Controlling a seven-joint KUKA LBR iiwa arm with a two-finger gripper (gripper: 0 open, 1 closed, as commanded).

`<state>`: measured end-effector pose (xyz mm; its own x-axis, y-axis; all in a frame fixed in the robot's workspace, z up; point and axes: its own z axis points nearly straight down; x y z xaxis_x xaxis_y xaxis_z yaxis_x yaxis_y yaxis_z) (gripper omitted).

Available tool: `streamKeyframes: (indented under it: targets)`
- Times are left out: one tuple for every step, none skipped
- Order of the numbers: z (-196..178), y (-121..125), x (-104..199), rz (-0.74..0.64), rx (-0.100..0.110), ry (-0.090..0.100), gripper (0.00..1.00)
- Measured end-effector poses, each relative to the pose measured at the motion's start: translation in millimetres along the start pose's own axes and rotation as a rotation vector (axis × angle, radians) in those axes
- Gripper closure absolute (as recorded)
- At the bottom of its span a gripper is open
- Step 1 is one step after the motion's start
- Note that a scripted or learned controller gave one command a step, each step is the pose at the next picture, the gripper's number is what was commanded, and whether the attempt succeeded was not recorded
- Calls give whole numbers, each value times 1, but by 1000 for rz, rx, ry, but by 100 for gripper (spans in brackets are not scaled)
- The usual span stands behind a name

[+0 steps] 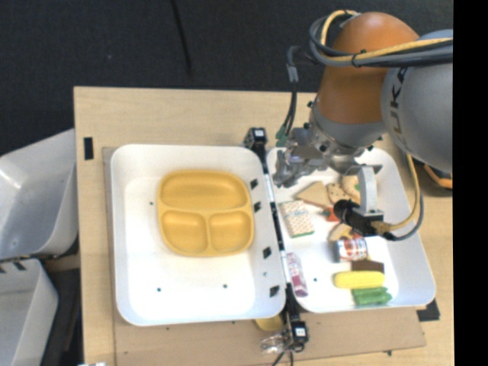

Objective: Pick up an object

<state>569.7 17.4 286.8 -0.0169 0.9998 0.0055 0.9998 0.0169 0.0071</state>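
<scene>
A pale wooden desk (175, 113) carries two shallow white plastic bins side by side. The left bin (137, 280) holds a yellow plastic plate with three compartments (205, 211), lying flat near the bin's middle, one long section at the far side and two smaller ones nearer the camera.

The right bin (408, 277) holds a scatter of small objects. A small white card packet with a dotted print (297, 219) lies near the bin's left wall. A slim white and pink tube (295, 273) lies along that same wall, closer to the camera. A tan wedge-shaped piece (313, 194) sits just beyond the packet. A small red and white can (351, 248) stands near the bin's middle, with a dark brown block (368, 265) just beside it. A yellow corn-like toy (358, 279) lies below those, touching a green toy vegetable (372, 296) at the near edge.

The grey arm with its orange band (358, 59) reaches in from the right and hangs over the far part of the right bin. Its end effector (288, 168) is low at the bin's far left corner, near the tan wedge. Whether it is apart or together cannot be told from this slant, and nothing is visibly lifted.
</scene>
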Motion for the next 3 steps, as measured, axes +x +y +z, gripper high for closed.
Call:
streamKeyframes:
  targets:
    - [4, -1, -10, 15, 7, -5, 0]
    - [-6, 0, -10, 13, 7, -6, 100]
    - [-6, 0, -10, 13, 6, -5, 0]
